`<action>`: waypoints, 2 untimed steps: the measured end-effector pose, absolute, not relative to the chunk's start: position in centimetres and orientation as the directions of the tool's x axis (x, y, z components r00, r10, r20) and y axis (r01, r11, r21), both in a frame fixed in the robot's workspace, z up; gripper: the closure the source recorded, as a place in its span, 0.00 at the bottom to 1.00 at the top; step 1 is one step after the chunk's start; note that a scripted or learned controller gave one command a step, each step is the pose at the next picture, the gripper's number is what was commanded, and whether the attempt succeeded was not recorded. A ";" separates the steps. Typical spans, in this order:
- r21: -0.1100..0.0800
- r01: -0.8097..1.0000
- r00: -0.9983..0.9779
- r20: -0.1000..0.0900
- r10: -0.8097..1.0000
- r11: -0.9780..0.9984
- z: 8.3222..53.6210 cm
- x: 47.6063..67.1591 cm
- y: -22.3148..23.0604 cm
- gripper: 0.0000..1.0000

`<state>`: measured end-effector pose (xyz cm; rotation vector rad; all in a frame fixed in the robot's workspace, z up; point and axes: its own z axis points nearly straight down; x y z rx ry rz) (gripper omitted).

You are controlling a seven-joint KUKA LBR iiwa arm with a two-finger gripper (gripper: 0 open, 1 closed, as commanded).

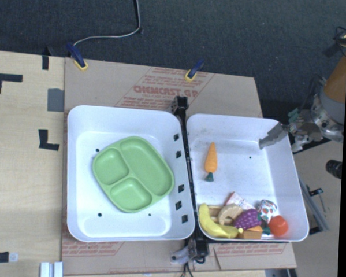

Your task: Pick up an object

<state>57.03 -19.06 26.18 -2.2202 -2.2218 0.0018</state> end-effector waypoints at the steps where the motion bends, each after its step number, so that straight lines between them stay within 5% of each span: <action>1: -0.004 1.000 -0.002 0.002 1.000 0.002 16.0 58.9 -12.9 0.00; 2: -0.003 1.000 -0.002 0.001 1.000 0.002 11.2 59.7 -9.5 0.00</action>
